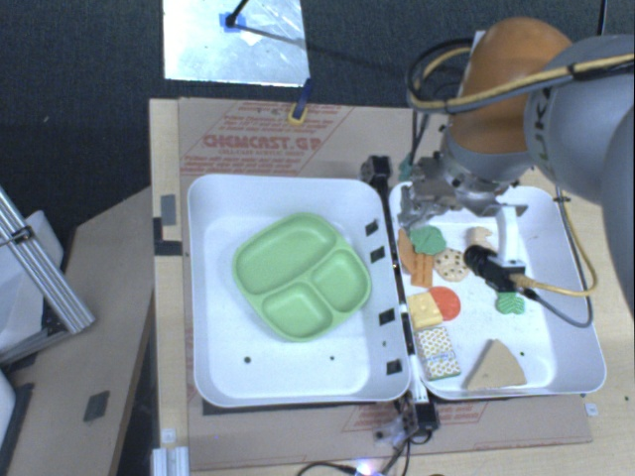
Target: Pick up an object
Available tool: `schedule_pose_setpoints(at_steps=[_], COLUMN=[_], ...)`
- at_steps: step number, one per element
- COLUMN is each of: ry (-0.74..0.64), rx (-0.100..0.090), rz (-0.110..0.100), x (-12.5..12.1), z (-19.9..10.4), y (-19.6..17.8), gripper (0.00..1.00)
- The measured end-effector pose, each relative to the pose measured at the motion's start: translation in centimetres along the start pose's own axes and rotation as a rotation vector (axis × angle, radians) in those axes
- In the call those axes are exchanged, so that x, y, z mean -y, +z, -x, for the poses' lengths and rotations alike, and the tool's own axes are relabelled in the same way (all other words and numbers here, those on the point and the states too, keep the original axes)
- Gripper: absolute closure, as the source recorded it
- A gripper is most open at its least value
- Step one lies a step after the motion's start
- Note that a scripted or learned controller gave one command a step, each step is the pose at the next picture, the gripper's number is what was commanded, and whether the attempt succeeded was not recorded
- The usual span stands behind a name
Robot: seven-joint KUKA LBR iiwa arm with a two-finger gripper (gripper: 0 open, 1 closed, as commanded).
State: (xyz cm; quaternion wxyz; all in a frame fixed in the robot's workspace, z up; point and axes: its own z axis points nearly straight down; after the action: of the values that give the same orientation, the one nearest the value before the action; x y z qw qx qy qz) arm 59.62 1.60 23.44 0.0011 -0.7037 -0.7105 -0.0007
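Gripper (429, 209) sits low over the back-left corner of the right bin (580, 360), just above the green toy leaf (428, 238) and orange carrot piece (406, 251). Finger state: cannot tell, wrist blocks it. Nothing visibly lifted, so my read is the pick isn't done; grasp and lift remain. Likely target is the carrot piece: it lies flat beside the bin's left wall, long axis running near-to-far along that wall. Green divided plate (302, 275) sits in the left bin (213, 360), untouched.
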Motion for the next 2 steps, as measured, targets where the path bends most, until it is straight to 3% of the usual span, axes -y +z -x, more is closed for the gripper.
schedule_pose_setpoints(at_steps=[2], ry=[0.001], rx=[0.001], rz=[-0.002], x=[6.1], z=[-8.4], y=[0.1], gripper=[1.00])
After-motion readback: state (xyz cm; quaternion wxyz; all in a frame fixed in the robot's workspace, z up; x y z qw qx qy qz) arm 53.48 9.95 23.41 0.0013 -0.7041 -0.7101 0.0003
